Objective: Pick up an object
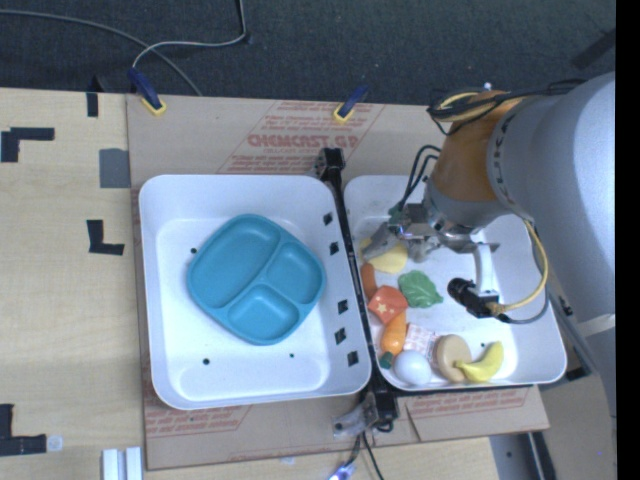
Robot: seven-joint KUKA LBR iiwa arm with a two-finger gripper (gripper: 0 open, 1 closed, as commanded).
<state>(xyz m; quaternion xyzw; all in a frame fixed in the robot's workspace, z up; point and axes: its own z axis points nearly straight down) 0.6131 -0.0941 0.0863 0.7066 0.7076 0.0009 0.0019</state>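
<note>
The arm's gripper (pixel 398 236), its grip state impossible to tell, hangs low in the right bin (pixel 528 268) just above a pale yellow toy (pixel 392 261), beside a green leaf toy (pixel 420 288), with a blue divided plate (pixel 257 278) in the left bin (pixel 168 203).

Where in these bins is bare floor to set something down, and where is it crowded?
Left bin: bare floor rings the blue plate, widest below it in view. Right bin: toys crowd the left wall and near edge to the banana; its right side is barer.
</note>
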